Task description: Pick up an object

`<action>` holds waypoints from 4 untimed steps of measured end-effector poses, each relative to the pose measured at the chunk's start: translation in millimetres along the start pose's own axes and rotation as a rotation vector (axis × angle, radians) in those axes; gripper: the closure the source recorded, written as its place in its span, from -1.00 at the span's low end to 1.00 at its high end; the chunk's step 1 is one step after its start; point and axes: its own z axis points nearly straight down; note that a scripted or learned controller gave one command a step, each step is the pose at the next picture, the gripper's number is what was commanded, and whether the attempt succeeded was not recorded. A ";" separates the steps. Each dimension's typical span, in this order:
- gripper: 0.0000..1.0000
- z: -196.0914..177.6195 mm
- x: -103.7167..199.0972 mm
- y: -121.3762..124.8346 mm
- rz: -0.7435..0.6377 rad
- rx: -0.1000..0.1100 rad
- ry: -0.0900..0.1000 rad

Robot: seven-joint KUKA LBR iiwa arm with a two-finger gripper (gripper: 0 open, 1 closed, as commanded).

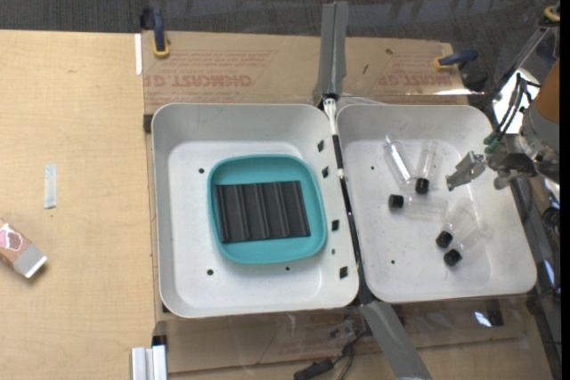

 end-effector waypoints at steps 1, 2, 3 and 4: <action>-1.00 105.4 43.0 54.4 0.127 -0.001 0.000; 1.00 97.1 42.6 54.0 0.127 0.000 -0.001; -1.00 97.0 42.6 54.0 0.127 0.000 -0.001; -1.00 104.7 22.5 99.4 0.091 -0.002 -0.002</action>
